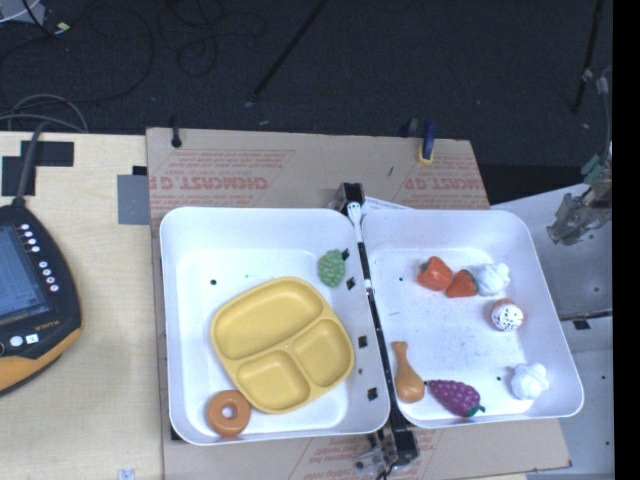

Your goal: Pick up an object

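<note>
The right bin [545, 268] holds several toy foods: two red pieces [445, 277], a white puff [492, 277], a speckled white ball [507, 316], a second white puff [528, 379], purple grapes [455, 396] and a tan drumstick [405, 372]. In the left bin [185, 268] lie a yellow divided plate [283, 343], a glazed donut [228, 412] and a green broccoli piece [332, 266]. My gripper [575, 218] shows as a grey shape at the right edge, outside the right bin's upper right corner and apart from every object.
Both bins rest on a cardboard sheet [300, 173] over the wooden bench. A teach pendant [30, 288] lies at the far left. A blue-and-yellow clip [428, 144] stands at the cardboard's far edge. Dark floor with cables lies beyond.
</note>
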Action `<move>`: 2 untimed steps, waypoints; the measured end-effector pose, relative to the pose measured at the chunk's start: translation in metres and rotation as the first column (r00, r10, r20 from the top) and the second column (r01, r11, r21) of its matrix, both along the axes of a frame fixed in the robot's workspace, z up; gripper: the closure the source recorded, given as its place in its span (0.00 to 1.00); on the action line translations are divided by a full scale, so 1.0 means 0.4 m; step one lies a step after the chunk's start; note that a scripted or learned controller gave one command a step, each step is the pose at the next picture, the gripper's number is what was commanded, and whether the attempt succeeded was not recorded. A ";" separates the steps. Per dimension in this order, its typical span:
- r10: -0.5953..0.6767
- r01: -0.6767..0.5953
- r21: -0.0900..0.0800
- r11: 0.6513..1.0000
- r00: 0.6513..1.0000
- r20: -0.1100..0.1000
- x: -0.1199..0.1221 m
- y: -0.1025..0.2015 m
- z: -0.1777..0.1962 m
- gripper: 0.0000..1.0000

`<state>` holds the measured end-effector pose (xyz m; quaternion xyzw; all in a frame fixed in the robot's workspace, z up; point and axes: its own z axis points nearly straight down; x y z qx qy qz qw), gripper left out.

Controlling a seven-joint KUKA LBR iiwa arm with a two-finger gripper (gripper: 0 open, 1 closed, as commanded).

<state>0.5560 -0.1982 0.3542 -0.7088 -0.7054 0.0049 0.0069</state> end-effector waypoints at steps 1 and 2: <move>0.002 -0.002 0.003 1.000 1.000 0.000 -0.107 -0.037 -0.304 1.00; 0.016 -0.016 -0.001 1.000 0.999 0.034 -0.197 0.244 0.139 1.00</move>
